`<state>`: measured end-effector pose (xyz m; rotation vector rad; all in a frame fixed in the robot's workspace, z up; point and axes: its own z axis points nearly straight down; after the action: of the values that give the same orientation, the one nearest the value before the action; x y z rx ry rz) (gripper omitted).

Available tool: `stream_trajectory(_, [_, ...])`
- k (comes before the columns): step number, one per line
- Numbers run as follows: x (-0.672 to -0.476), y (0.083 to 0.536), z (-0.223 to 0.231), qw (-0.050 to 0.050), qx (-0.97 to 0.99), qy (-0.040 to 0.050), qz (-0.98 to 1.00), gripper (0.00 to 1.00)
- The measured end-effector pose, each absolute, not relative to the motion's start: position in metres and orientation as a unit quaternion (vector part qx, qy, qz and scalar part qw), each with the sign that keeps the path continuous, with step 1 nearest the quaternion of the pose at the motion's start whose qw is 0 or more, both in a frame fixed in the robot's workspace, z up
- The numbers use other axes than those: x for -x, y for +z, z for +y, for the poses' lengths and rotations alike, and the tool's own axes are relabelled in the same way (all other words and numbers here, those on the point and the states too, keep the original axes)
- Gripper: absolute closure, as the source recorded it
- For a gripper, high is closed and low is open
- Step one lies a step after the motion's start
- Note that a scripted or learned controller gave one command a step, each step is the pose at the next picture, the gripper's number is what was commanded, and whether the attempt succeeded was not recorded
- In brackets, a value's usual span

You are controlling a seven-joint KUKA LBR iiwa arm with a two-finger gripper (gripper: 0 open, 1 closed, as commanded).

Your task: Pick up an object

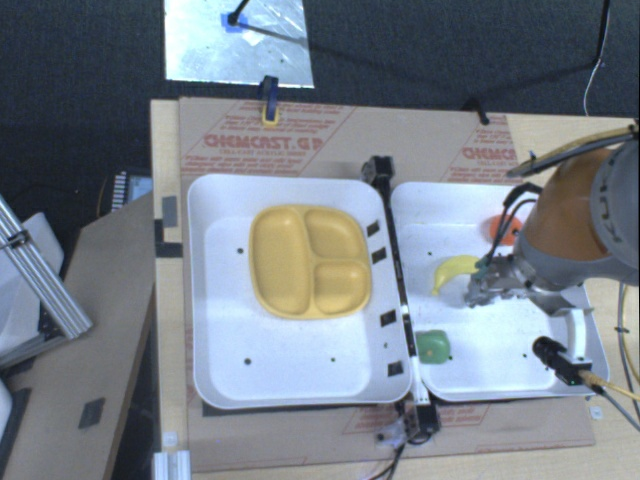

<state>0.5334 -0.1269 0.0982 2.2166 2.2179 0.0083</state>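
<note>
In the right bin (480,373) lie a yellow banana-shaped object (452,270), a small green object (433,346) near the front left corner, and an orange object (502,228) partly hidden behind the arm. My gripper (484,290) hangs low over the right bin, just right of the banana's lower end and close to it. Whether it touches the banana cannot be told. Nothing visibly sits between its fingers.
The left bin (220,358) holds a yellow divided plate (308,261). A black divider with clips (392,268) runs between the bins. The arm's orange band and grey body (580,218) cover the right bin's far right side.
</note>
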Motion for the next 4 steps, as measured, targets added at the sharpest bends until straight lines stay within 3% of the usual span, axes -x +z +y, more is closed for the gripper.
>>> stream_trajectory(3, [-0.532, 0.267, -0.131, 0.004, -0.705, 0.0023, 0.709, 1.0])
stream_trajectory(4, [-0.53, 0.26, -0.089, 0.001, -0.704, 0.0007, 0.71, 1.0])
